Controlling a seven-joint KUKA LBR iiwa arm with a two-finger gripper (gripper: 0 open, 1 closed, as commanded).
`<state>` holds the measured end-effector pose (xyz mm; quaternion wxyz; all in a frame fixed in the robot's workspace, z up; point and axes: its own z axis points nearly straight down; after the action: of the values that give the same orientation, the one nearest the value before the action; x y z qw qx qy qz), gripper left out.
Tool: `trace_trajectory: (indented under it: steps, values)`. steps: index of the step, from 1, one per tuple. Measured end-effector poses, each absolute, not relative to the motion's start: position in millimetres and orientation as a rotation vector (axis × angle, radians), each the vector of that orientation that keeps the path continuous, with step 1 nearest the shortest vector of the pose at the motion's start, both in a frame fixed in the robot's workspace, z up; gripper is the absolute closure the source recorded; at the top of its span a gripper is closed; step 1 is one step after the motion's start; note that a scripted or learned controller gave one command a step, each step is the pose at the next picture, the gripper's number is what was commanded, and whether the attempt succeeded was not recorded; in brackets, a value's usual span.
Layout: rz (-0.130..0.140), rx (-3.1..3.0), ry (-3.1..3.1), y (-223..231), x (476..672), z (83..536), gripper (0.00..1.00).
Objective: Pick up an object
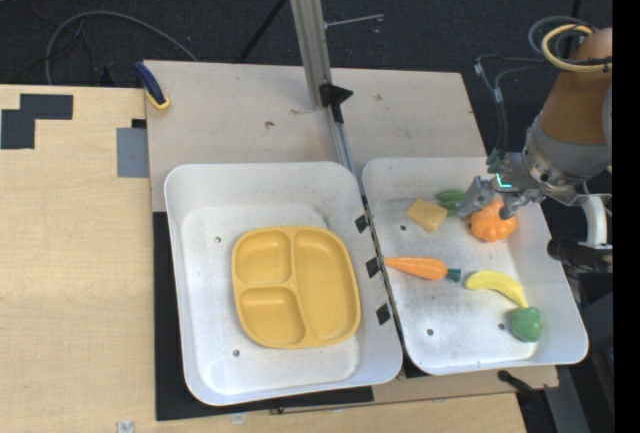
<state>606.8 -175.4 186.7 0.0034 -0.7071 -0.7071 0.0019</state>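
Hand hovering at the orange fruit in the right bin; its grip state is indiscernible. That bin is holding five items: fruit, cheese wedge, carrot, banana, green piece. One yellow divided plate is occupying the left bin.

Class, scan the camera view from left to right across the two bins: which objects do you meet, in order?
Yellow divided plate → yellow block → carrot → orange fruit → banana → green fruit.
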Motion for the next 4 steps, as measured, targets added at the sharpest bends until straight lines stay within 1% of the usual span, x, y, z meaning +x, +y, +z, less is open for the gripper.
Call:
trace_trajectory:
  steps: [1,2,3,4]
  values:
    - [0.002,-2.219,-2.22,-175.5,608.0,188.8,0.0]
    - [0.006,-2.215,-2.218,-167.9,605.5,141.5,0.0]
    - [0.004,-2.218,-2.219,-167.0,604.9,88.5,0.0]
    - [0.001,-2.22,-2.219,-167.6,605.7,101.7,1.0]
